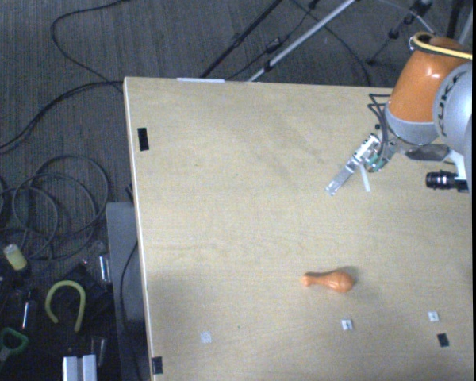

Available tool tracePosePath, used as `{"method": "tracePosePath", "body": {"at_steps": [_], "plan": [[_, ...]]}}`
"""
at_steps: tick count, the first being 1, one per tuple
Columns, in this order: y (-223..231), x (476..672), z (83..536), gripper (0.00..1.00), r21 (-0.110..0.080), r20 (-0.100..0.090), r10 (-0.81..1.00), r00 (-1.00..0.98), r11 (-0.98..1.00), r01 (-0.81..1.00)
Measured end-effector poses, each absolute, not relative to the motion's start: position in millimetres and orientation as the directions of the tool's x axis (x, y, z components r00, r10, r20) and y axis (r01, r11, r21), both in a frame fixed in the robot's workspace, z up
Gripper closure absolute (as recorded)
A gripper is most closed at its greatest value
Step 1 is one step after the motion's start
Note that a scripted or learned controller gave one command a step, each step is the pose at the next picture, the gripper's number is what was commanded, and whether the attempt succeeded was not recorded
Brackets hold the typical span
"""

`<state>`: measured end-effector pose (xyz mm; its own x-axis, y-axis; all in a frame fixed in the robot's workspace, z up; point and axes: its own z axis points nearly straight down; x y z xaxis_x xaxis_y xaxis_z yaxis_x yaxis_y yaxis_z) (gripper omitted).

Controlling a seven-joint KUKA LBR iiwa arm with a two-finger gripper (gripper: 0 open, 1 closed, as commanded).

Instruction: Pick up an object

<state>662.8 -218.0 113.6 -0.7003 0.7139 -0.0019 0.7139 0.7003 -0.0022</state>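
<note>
Arm [428,94]: enters from the right, orange band above the wrist.
Gripper [343,179]: over bare tabletop, upper right; nothing between its fingers; whether they are spread or closed cannot be told.
Orange object [330,281]: on the table [222,213], well apart from the gripper, nearer the camera.

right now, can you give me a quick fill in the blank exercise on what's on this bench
1. The lone object on the wooden bench top is ____ in colour.
2. The orange object lies nearer the ____ edge of the view than the gripper does.
3. Between the gripper and the orange object there is a clear ____; they do not touch.
4. The arm reaches in from the view's ____ side.

Missing words: orange; bottom; gap; right
</note>
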Motion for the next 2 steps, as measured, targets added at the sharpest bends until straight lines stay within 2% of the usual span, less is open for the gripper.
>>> {"method": "tracePosePath", "body": {"at_steps": [1,2], "plan": [[-187.9,661.4,87.3,0.0,-0.001,-0.002,0.66,-0.751,0.751,0.66],[-187.6,662.4,97.9,1.0,0.0,-0.006,0.66,-0.752,0.752,0.66]]}}
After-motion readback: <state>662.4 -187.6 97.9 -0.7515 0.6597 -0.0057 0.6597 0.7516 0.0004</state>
